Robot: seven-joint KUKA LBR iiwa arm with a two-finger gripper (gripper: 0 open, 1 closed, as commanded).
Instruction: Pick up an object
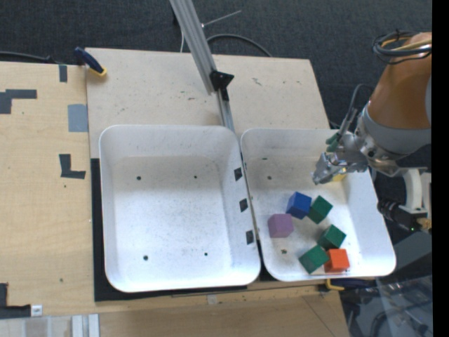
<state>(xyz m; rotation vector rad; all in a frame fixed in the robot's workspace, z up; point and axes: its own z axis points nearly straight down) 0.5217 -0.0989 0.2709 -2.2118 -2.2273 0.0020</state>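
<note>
Six blocks lie below the fingers; their state I cannot tell.

Two bins, left and right: white plastic, smooth, dark-speckled floors. Bench: pale wood board, matt, scuffed. Blocks, blue, purple, orange: matt, smooth-faced. Rail at the bench's far edge: grey metal, satin. Arm band: orange, glossy.
</note>
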